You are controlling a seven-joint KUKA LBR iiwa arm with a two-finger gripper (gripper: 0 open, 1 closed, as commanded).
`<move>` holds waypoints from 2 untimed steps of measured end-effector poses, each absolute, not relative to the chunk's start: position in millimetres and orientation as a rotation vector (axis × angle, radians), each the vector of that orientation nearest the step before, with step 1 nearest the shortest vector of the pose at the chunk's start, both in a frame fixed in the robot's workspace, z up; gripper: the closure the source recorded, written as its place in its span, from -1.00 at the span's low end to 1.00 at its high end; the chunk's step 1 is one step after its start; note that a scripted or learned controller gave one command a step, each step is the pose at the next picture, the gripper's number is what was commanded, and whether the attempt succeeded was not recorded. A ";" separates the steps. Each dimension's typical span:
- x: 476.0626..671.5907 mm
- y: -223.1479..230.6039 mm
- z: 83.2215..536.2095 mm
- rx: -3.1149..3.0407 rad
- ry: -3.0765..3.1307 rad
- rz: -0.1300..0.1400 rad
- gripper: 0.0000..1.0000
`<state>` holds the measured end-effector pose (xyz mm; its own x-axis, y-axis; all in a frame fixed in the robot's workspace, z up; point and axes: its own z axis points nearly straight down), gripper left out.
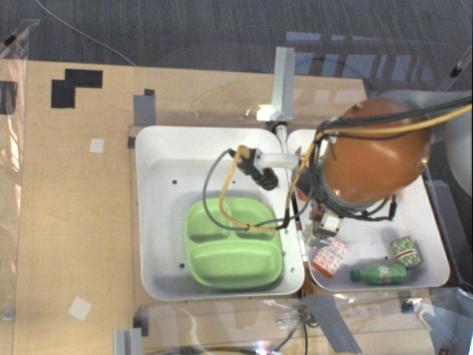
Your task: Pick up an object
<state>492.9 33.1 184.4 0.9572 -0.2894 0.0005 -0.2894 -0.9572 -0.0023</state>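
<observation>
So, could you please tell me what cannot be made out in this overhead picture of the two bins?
- End effector: camera view, hidden beneath the arm's orange band and cables.
- Right bin: its upper part is covered by the arm.
- Labels on the green bottle, the small can and the red-and-white packet: too small to read.
- Green divided tray: a cable loop crosses its upper compartments.

I see a green divided plate (235, 242) in the left bin (159, 198). In the right bin (436, 265) lie a green bottle (378, 274), a small can (405, 251) and a red-and-white packet (329, 258).
</observation>
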 end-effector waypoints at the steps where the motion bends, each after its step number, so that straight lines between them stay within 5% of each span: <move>1: 502.5 111.8 209.4 -3.041 0.766 -0.002 1.00; 2: 500.9 78.0 271.5 -3.094 0.527 -0.007 1.00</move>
